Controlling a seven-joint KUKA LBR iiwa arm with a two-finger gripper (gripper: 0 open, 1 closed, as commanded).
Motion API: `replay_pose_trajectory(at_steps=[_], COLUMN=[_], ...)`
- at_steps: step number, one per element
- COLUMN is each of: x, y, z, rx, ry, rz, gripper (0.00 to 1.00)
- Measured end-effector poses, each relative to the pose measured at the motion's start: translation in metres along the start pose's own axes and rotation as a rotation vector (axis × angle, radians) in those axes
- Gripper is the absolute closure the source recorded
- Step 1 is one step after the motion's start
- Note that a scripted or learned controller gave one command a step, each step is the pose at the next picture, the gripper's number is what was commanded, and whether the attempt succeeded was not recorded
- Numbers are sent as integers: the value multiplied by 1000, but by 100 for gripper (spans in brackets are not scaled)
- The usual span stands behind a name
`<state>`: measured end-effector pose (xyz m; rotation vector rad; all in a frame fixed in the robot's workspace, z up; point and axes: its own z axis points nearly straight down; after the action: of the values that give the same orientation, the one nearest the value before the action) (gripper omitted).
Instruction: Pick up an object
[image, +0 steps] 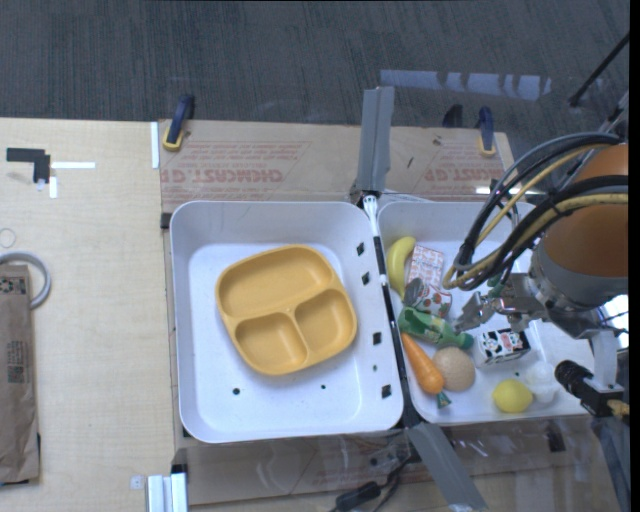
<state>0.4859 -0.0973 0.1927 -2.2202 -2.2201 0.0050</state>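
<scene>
I see the gripper (478, 312) low in the right bin (462, 214), among a glossy green toy (432, 326), a tapered orange carrot (424, 366), a round beige ball (457, 370) and a lemon (512, 396). I cannot tell how its jaws stand. The left bin (200, 330) holds a smooth yellow three-compartment plate (286, 308).

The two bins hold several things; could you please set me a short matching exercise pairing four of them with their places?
Things:
1. yellow plate
2. banana
3. carrot
4. lemon

Places:
A. right bin, near its bottom edge, to the right of the beige ball
B. right bin, upper left corner
C. middle of the left bin
D. right bin, along its left wall, below the green toy

Pairs: 1-C, 2-B, 3-D, 4-A
</scene>
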Motion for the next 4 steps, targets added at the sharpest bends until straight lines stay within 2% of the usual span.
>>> replay_pose_trajectory(at_steps=[1, 2, 3, 4], x=[-1, -25, -89, -88], y=[0, 82, 76, 102], z=[-8, -88, -48, -144], rx=[2, -3, -1, -5], ry=[-1, -2, -1, -3], rz=[2, -217, -268, -528], gripper=[100, 100, 100, 100])
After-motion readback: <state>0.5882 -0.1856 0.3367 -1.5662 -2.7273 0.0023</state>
